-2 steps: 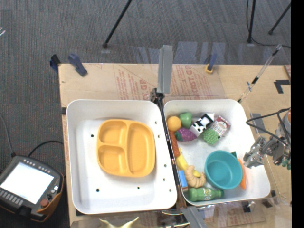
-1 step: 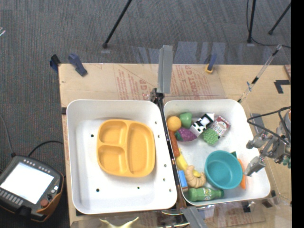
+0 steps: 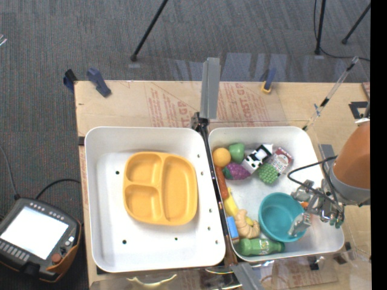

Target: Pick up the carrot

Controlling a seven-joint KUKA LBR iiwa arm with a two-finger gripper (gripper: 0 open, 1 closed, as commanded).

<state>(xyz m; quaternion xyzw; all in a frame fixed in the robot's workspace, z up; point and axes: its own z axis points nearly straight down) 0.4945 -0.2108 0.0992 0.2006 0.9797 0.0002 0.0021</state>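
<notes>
Camera view, for you:
Carrot (image 3: pixel 223 185): lay along the right bin's (image 3: pixel 302 138) left wall, below the orange (image 3: pixel 221 157).
Gripper (image 3: pixel 314 213): hovered beside the teal bowl's (image 3: pixel 279 217) right rim; you could not tell its finger spread, and it held nothing visible.
Yellow plate (image 3: pixel 161 187): sat in the left bin (image 3: pixel 97 162).

The carrot (image 3: pixel 223 185) lies tight along the right bin's left wall (image 3: pixel 210 162), hemmed by an orange (image 3: pixel 221 156) above, a purple toy (image 3: pixel 236 171) beside and a banana (image 3: pixel 230 205) below. Open white floor lies between these and the teal bowl (image 3: pixel 279 217).
</notes>
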